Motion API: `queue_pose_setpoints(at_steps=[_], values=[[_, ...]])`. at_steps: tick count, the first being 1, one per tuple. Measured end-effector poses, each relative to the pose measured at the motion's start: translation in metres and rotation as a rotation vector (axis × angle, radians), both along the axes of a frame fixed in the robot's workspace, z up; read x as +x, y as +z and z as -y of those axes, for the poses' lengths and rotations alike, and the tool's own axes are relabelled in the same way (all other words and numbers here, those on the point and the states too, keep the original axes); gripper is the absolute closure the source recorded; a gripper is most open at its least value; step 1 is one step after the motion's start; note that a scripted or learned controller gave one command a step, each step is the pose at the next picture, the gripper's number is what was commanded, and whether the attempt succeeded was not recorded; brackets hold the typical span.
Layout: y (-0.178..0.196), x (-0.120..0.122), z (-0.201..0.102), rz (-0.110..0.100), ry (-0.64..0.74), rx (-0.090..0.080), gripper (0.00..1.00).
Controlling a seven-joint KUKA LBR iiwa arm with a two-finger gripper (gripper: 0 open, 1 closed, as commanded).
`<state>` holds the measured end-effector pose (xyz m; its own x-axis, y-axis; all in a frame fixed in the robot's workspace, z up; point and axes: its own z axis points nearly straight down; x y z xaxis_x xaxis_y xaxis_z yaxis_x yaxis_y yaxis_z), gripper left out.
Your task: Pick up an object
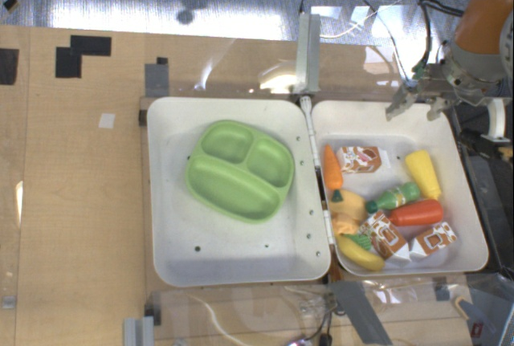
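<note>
My gripper (417,107) hangs over the far right edge of the right bin (470,200), its two fingers spread apart and nothing between them. It is open. Below it in that bin lie toy foods: a yellow bottle (423,173), a green bottle (395,197), a red pepper (416,213), an orange carrot (332,168), a banana (359,253), a pale yellow-orange fruit (346,208) and small brown-and-white cartons (359,160), (388,235), (436,238). The gripper is well above and behind the yellow bottle, touching none of them.
The left bin (169,256) holds a green divided plate (238,168). A grey post (307,55) stands behind the seam between the bins. Cables (377,19) trail across the back toward the arm. Wooden bench top extends to the left.
</note>
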<state>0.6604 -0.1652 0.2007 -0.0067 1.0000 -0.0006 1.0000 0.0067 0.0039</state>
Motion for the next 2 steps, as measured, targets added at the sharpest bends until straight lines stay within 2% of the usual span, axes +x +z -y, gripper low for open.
queue_pose_setpoints(at_steps=[1,2], values=[[-0.097,-0.031,-0.018,0.003,0.084,-0.001,0.00],[-0.111,-0.088,-0.031,0.009,0.080,-0.001,0.00]])
